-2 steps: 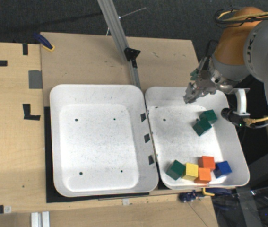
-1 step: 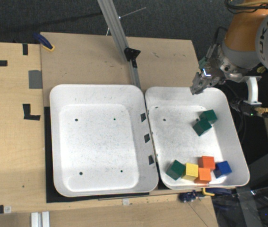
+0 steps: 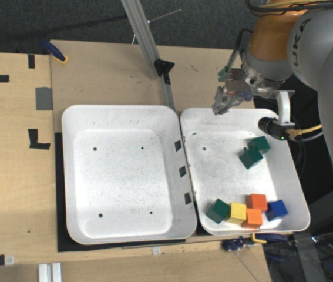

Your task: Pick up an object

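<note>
Blocks: 3 green (image 3: 251, 157), 2 orange (image 3: 258, 201), 1 yellow (image 3: 238, 211), 1 blue (image 3: 276, 209), all below gripper (image 3: 220, 108); grip state indeterminable.

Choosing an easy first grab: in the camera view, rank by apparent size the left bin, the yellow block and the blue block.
1. left bin, far the largest.
2. yellow block and blue block: they look about alike, so I won't rank them.
</note>
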### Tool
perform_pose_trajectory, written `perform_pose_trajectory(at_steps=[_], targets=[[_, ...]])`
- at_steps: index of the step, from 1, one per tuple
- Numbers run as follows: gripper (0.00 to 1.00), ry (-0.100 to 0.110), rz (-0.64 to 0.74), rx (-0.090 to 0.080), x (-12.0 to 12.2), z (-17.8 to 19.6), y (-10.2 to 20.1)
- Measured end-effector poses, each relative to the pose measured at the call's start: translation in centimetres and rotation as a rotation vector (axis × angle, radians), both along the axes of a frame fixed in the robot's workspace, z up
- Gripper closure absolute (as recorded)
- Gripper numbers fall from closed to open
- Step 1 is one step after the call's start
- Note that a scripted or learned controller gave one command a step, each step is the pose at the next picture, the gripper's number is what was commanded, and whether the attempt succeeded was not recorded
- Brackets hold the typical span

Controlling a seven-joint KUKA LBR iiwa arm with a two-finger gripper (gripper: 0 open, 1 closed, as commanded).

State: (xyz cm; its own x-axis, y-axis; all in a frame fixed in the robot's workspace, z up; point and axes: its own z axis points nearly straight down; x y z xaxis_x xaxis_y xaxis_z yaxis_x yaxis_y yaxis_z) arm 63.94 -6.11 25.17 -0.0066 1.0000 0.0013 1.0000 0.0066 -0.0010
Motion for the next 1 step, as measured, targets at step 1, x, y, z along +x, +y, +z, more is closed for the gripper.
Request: perform_pose_trajectory(at_steps=[1], targets=[[1.00,0.000,0.001,0.000,1.30,-0.03,6.02]])
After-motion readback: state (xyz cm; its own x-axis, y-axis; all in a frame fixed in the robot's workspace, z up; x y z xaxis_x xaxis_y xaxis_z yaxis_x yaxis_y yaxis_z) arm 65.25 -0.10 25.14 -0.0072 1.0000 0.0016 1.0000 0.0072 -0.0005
